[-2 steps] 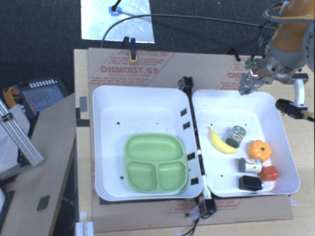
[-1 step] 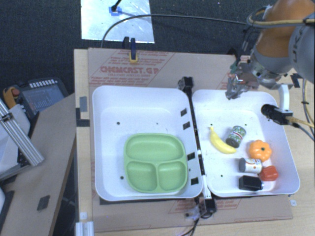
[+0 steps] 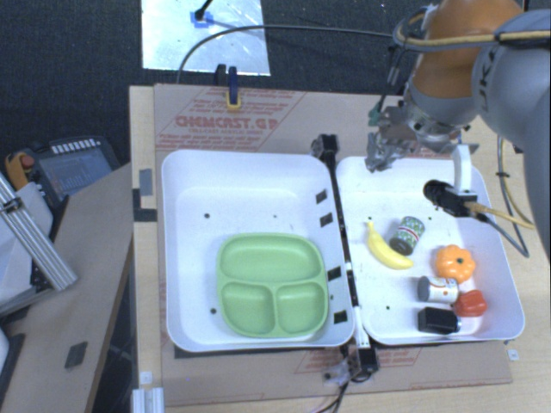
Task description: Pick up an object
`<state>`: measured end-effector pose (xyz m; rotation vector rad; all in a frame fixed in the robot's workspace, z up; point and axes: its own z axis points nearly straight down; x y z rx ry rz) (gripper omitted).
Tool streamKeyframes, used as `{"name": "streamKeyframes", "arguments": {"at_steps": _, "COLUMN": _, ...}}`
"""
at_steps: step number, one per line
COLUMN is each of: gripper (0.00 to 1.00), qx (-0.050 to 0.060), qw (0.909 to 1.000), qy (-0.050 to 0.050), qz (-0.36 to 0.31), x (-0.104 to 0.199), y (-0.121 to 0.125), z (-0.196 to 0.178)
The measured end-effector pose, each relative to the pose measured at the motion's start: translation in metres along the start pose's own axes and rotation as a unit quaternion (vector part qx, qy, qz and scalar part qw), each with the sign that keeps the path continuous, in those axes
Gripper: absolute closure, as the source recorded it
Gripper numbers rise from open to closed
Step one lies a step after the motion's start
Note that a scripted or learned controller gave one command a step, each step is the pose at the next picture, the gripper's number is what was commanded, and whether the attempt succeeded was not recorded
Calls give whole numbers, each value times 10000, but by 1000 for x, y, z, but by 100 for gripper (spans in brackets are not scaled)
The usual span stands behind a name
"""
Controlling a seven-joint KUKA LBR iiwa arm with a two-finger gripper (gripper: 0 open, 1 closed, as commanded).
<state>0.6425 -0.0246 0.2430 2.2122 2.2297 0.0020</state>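
My gripper (image 3: 379,160) hangs over the far left corner of the right bin (image 3: 379,198), with nothing seen in it. Well in front of it lie a yellow banana (image 3: 386,249) and a small green-and-white can (image 3: 409,234). Farther right and nearer the front sit an orange pumpkin-like toy (image 3: 454,263), a white-and-grey cylinder (image 3: 437,290), a red piece (image 3: 470,303) and a black block (image 3: 437,320). All of these rest on the bin floor, apart from the gripper.
The left bin (image 3: 198,188) holds a green divided plate (image 3: 272,284) near its front. A black divider strip (image 3: 337,231) runs between the two bins. The arm's orange band (image 3: 461,37) looms over the far right corner.
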Motion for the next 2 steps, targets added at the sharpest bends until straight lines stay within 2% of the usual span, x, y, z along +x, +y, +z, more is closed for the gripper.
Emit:
{"name": "streamKeyframes", "arguments": {"at_steps": 1, "gripper": 100, "qx": 7, "qw": 10000, "qy": 3, "qz": 0, "x": 61, "y": -11, "z": 9}}
{"name": "streamKeyframes", "arguments": {"at_steps": 2, "gripper": 100, "qx": -1, "qw": 10000, "qy": 6, "qz": -7, "x": 119, "y": -9, "z": 18}}
